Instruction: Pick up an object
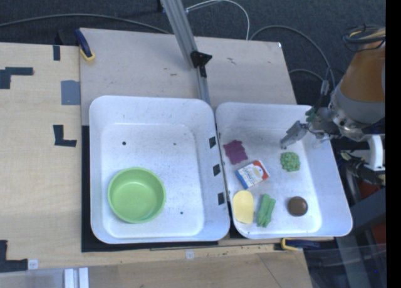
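Note:
The right bin [326,218] holds several small objects. A purple block [235,151] lies near its left wall. Below it are a small white, blue and red carton [252,174], a yellow piece [243,206] and a green piece [265,210]. A bumpy green lump [290,161] lies toward the right, with a brown ball [297,205] nearer the front. My gripper [305,139] hovers over the upper right of this bin, just above the green lump. It is open, and nothing sits between its fingers.
The left bin [100,118] holds a light green bowl [136,194] in its front left corner. A metal pole [182,24] slants down from the top and ends at the bins' shared back edge. Cables lie behind the bench.

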Controlling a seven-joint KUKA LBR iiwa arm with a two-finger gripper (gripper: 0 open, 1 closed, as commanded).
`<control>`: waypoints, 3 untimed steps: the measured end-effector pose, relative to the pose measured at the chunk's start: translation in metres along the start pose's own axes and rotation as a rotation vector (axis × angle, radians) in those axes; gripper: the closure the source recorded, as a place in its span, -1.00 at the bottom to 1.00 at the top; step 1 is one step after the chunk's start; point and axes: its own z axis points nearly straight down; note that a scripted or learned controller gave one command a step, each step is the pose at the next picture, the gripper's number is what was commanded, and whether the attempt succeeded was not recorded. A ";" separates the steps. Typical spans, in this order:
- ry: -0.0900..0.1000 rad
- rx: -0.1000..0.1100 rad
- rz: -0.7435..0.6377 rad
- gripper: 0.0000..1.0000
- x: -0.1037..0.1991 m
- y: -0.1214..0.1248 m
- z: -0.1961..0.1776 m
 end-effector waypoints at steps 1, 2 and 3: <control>0.000 0.000 0.000 -1.00 0.000 0.000 0.000; 0.000 0.006 0.002 -1.00 -0.006 -0.003 0.062; -0.013 -0.017 0.003 -1.00 -0.011 0.001 0.105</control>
